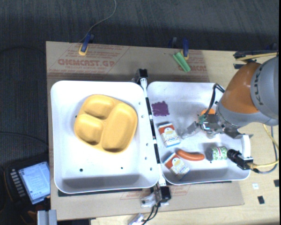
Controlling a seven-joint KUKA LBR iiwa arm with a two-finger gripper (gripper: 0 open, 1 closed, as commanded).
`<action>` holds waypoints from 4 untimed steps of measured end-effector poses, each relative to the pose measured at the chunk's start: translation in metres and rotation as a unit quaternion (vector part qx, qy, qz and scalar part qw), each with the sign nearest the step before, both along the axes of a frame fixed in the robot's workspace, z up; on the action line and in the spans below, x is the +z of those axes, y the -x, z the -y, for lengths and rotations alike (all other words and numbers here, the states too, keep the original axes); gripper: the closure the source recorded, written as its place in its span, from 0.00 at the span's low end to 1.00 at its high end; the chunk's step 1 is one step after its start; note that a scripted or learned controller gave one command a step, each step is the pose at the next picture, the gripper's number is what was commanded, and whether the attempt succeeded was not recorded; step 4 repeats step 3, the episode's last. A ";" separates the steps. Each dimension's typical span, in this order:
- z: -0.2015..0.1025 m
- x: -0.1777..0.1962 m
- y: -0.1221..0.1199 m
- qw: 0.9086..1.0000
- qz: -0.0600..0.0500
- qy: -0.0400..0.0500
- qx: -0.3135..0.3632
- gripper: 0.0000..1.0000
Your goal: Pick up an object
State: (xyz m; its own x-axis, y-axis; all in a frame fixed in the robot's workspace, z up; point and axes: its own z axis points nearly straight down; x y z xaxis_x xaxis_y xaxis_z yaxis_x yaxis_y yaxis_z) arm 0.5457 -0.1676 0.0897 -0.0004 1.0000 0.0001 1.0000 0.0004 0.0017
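My gripper (pixel 193 128) hangs low over the middle of the right bin (pixel 187 90), pointing left, with the grey arm and its orange band (pixel 239 86) behind it. Just left of it lies a small red and white carton (pixel 168 134). Below it a red sausage (pixel 189 155) lies flat, with a second red and white carton (pixel 176 164) at its left end. To the sausage's right a small green bottle (pixel 218 153) lies on its side. A purple bunch of grapes (pixel 160 108) sits at the bin's upper left. I see nothing held in the gripper.
The left bin (pixel 65 168) holds a large yellow bun-shaped lump (pixel 105 122). A green marker (pixel 181 62) and blue clips (pixel 85 43) lie on the cardboard behind the bins. A black divider (pixel 150 125) runs between the bins.
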 end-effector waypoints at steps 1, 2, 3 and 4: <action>-0.068 -0.001 0.057 1.000 0.005 0.002 0.000 0.00; -0.068 0.010 0.055 1.000 0.006 0.002 -0.001 1.00; -0.135 0.145 0.061 1.000 0.001 0.000 0.001 1.00; -0.135 0.145 0.061 1.000 0.001 0.000 0.001 1.00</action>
